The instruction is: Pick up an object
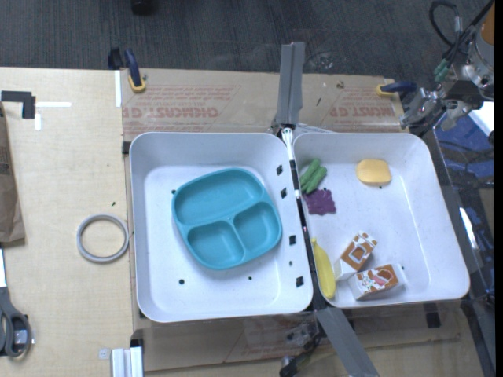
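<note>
The right bin holds a yellow bun-like piece at the back, a green vegetable and a purple bunch by the left wall. A yellow banana and two small orange-and-white cartons lie at the front. A blue divided plate lies in the left bin. My gripper hangs past the back right corner of the right bin, apart from every object, with nothing seen in it.
A grey tape ring, scissors and a brown bag lie on the bench to the left. A metal post stands behind the bins' shared wall. Clamps sit on the cardboard behind.
</note>
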`<state>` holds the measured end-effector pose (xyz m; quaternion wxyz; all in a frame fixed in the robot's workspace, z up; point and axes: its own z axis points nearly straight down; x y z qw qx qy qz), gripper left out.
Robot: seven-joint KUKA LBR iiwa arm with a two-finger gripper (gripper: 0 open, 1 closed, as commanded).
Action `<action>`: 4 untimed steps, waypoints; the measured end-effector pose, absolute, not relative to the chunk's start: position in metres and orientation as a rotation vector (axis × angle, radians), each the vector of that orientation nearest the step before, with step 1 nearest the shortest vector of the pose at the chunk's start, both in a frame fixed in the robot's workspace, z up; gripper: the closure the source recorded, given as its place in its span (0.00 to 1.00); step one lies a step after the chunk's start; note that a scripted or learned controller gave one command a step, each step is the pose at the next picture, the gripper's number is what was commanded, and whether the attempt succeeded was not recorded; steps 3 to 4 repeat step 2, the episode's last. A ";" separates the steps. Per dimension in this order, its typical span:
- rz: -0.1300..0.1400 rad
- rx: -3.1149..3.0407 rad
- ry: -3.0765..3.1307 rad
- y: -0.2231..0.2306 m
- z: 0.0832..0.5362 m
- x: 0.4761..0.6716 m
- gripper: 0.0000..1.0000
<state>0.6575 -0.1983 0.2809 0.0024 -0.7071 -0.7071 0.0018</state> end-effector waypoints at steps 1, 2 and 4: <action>0.006 -2.228 -2.208 -0.171 0.127 0.598 0.00; -0.005 -2.229 -2.224 -0.146 0.095 0.662 0.00; -0.005 -2.229 -2.224 -0.146 0.095 0.662 0.00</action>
